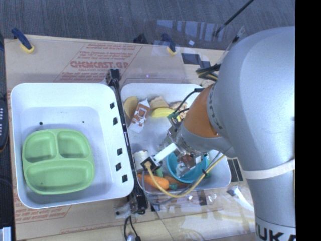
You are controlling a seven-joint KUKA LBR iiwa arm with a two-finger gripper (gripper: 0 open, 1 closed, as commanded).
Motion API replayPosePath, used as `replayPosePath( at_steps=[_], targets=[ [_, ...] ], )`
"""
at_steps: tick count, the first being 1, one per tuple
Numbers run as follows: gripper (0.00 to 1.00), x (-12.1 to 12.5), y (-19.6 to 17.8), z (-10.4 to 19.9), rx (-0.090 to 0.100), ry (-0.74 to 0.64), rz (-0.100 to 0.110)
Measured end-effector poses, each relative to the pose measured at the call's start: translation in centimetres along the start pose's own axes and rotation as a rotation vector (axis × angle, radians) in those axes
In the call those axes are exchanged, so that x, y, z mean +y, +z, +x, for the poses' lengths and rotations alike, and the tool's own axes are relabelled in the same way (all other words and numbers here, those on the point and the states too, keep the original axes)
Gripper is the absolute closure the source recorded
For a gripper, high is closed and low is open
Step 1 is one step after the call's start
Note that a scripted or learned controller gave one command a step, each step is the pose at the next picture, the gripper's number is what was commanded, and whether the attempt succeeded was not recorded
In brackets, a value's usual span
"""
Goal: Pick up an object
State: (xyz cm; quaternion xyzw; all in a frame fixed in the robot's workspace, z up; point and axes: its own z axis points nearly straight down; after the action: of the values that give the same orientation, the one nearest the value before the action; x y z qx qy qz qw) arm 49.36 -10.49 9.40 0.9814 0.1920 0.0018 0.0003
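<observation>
Near edge of the right bin [131, 92]: carrot [156, 183] beside a blue bowl [176, 170], with the gripper [186, 160] down over the bowl; grip state cannot be told. Farther back lie a banana [161, 113] and a small carton [140, 115]. Left bin [20, 97] holds a green divided plate [57, 160].

My grey arm [261, 109] with orange band [200, 117], light green divided plate [58, 160], white bins [30, 97], blue bowl [176, 170], orange carrot [156, 183], yellow banana [161, 113]

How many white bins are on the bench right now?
2. The left bin holds a green divided plate. The right bin holds the cluttered objects, with the arm reaching over it and hiding part of it.
</observation>
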Motion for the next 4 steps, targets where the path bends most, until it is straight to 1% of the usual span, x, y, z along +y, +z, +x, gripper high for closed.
replayPosePath(
  at_steps=[1, 2, 3, 4],
  targets=[
    [0.00, -1.6, -10.0, 8.5, -0.003, 0.035, 0.008],
    [0.00, 0.3, 0.4, 4.3, -0.012, 0.174, 0.011],
    [1.00, 0.5, -0.9, 4.5, -0.009, 0.163, 0.011],
    [0.00, 0.3, -0.6, 4.4, -0.015, 0.163, 0.016]
  ],
)
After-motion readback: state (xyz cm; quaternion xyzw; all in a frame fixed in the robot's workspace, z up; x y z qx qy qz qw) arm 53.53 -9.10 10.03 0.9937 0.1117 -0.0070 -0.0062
